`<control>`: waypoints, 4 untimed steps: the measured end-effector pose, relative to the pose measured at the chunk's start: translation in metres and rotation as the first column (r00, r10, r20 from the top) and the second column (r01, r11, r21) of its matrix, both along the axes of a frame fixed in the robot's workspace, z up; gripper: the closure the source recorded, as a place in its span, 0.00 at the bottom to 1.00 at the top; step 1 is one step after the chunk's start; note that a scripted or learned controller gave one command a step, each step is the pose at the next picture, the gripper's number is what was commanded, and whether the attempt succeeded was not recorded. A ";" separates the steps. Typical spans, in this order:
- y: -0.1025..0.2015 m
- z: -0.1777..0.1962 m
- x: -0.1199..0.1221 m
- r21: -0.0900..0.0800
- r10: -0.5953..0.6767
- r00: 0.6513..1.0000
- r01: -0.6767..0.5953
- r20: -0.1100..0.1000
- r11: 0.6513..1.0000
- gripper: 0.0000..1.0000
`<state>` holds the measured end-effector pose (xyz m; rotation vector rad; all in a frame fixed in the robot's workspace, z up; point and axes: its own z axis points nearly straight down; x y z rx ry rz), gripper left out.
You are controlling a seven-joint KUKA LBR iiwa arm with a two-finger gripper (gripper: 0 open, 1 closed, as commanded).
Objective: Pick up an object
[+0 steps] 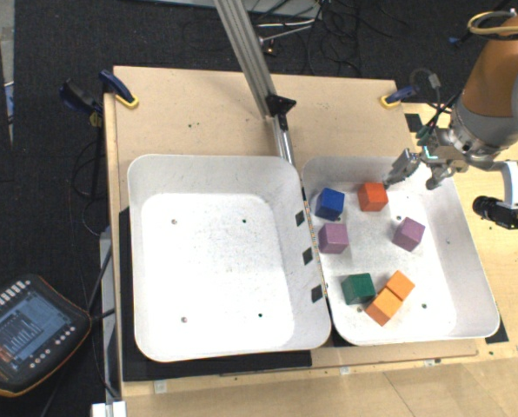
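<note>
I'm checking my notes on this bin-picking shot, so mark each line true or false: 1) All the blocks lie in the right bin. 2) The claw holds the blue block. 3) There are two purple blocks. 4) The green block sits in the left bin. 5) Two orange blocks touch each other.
1) True: every block lies in the right bin.
2) False: the claw has its fingers spread above the bin's far edge, with nothing between them; the blue block lies apart on the bin floor.
3) True: one purple block and another.
4) False: the green block is in the right bin.
5) True: the orange pair touch.
</note>
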<state>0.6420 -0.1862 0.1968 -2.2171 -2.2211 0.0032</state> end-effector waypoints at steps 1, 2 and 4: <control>0.000 0.003 0.001 -0.002 0.002 1.000 -0.002 0.004 1.000 0.00; 0.001 -0.062 -0.001 0.000 -0.001 1.000 0.001 -0.002 1.000 0.00; 0.002 -0.089 0.001 -0.002 0.002 1.000 -0.002 0.009 1.000 1.00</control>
